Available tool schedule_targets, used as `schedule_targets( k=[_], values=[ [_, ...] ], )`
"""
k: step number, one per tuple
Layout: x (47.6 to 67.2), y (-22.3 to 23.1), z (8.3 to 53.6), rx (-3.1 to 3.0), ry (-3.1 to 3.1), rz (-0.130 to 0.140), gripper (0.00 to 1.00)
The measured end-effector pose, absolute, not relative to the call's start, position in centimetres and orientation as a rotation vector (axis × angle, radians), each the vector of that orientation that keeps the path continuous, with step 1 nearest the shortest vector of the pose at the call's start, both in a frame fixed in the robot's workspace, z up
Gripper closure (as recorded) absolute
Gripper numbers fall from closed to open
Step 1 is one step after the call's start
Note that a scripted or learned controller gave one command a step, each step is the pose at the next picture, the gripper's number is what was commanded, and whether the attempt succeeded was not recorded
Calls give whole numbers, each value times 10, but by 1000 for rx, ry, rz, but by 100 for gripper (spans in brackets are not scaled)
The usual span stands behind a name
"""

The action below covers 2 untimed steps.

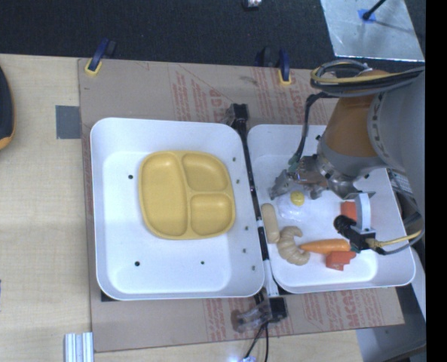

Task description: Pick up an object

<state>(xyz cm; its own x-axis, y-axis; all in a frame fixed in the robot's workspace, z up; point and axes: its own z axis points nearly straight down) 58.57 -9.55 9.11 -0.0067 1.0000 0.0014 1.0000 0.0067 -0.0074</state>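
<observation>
Two shallow white bins sit side by side on a cardboard-covered bench. The left bin [110, 202] holds a yellow divided plate [186, 194], lying flat near its centre, three compartments facing up. The right bin [393, 277] holds several small objects: a pale cylindrical piece [270, 222] beside the bin's left wall, a beige knobbly item [292, 246] just right of it, an orange carrot [325, 245] lying roughly horizontal, and a red block [340, 260] touching the carrot's right end. A small yellow object [298, 198] lies just below the gripper [300, 179], which hangs low over the upper part of the right bin; whether its fingers are spread or pressed together cannot be told. The grey arm [393, 127], with its orange band [349, 127], enters from the right.
</observation>
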Motion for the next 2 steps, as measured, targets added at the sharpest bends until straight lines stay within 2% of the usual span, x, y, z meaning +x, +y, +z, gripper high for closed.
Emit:
schedule_targets(
  k=[1, 2],
  values=[
    [588, -98, 103, -2212, -2229, 5, 100],
    [522, -134, 135, -2221, -2216, 7, 100]
  ],
)
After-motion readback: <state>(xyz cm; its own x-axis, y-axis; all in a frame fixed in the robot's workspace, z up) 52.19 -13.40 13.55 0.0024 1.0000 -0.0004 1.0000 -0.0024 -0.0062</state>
